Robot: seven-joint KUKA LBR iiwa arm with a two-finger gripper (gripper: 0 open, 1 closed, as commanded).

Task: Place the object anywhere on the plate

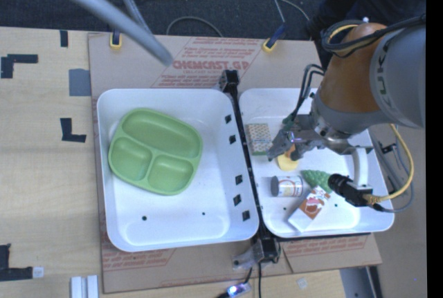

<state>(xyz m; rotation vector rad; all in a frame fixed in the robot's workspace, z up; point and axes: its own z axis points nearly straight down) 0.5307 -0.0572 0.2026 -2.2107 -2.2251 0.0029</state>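
A green three-compartment plate [155, 150] lies in the left white bin [124, 220] with nothing on it. My gripper [288, 144] hangs low in the right bin [374, 220], just above a small yellow object [286, 162]. The wrist hides the fingertips, and I cannot tell whether the yellow object is between them. Close by lie a patterned rectangular packet [259, 137], a small jar on its side [286, 187], a green toy [318, 177] and a red-and-white carton [309, 211].
A black divider [239, 151] separates the two bins. The arm's orange band and grey body [360, 82] cover the right bin's far right part. A black cable connector [349, 191] lies over the right bin's front.
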